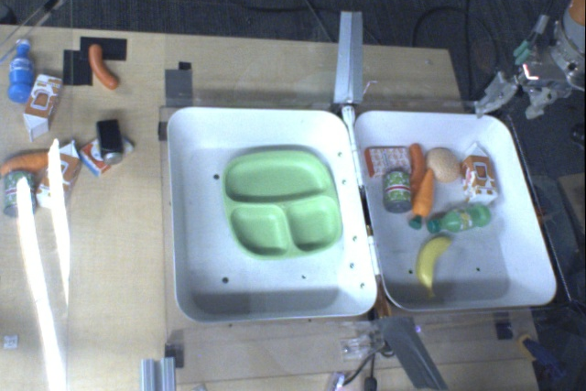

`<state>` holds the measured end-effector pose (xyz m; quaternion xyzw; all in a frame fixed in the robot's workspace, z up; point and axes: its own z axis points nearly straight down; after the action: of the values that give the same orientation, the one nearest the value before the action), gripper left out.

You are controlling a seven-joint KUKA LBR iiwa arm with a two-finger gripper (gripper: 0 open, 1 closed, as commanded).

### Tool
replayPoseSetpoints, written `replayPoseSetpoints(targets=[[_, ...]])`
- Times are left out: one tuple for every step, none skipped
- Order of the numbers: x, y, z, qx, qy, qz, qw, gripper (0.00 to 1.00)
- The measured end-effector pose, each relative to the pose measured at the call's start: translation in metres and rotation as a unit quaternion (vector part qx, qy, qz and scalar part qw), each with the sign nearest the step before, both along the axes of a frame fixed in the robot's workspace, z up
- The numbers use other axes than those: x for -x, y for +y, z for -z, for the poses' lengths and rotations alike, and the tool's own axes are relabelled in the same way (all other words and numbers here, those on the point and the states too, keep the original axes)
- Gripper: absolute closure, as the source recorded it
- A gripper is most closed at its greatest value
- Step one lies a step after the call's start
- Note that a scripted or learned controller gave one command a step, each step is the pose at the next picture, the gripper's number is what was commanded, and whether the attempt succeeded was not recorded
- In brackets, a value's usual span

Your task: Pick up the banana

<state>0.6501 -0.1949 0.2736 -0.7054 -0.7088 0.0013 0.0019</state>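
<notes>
Well, the yellow banana [432, 259] lies curved in the right bin [536, 224]; the jaws [513, 94] are spread, holding nothing.

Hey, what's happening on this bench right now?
A robot arm is set to pick up the banana, which lies in the right bin near its front, below a green bottle and a carrot. The gripper hangs beyond that bin's far right corner, holding nothing. The left bin has a green tray.

fixed overhead camera, slanted over both bins [275, 119].
</notes>
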Motion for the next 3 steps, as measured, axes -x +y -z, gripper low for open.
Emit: replayPoseSetpoints(targets=[[0.085,0.024,0.071,0.0004,-0.001,0.071,0.9975,0.00],[0.082,0.053,0.122,0.0001,-0.001,0.021,0.9998,0.00],[0.159,0.065,0.186,0.0012,-0.008,0.103,0.9947,0.00]])
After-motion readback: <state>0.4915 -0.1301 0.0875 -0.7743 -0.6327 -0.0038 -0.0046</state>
